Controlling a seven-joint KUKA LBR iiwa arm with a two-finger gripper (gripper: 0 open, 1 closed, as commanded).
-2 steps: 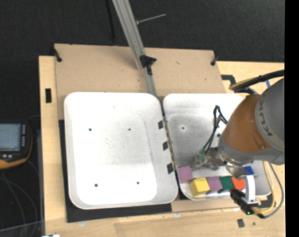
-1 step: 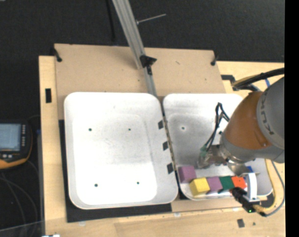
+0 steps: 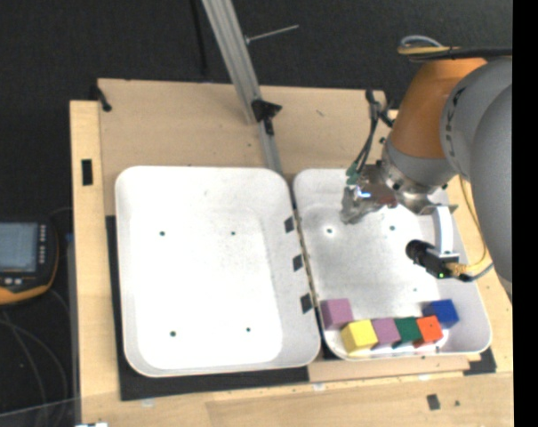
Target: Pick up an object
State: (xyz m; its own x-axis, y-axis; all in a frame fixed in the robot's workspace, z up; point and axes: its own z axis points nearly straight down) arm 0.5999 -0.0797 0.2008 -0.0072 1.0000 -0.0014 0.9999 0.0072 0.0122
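Note:
Several small blocks lie along the near edge of the right bin point(image 3: 340, 189): a purple one point(image 3: 337, 310), a yellow one point(image 3: 359, 334), a mauve one point(image 3: 386, 330), a green one point(image 3: 405, 329), an orange one point(image 3: 429, 329) and a blue one point(image 3: 442, 311). My gripper point(image 3: 353, 205) hangs over the far left part of the right bin, well away from the blocks. Nothing shows between its fingers.
The left bin point(image 3: 206, 265) lies beside the right one. A slanted metal rod point(image 3: 237, 56) crosses the bench top toward the bins' far edge. A small device with a screen point(image 3: 15, 252) sits off the bench at the left.

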